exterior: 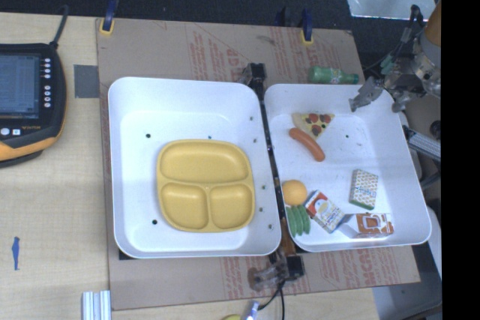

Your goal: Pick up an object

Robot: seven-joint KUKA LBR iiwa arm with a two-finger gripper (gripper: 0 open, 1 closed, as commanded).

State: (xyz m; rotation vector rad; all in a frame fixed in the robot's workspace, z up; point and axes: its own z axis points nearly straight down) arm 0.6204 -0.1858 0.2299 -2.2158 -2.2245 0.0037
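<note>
The right bin (390,133) holds a pizza slice (313,122), a hot dog sausage (307,144), an orange (294,192), a green vegetable (298,221), a patterned packet (364,188) and two small cartons (325,210) (374,224). My gripper (377,96) hangs over the bin's far right corner, above and right of the pizza slice. Nothing lies between its fingers.
The left bin (127,161) holds a yellow divided tray (204,185). A green bottle (333,75) lies on the cardboard behind the right bin. A teach pendant (28,103) sits at the far left. Clamps (109,15) (306,25) hold the cardboard's far edge.
</note>
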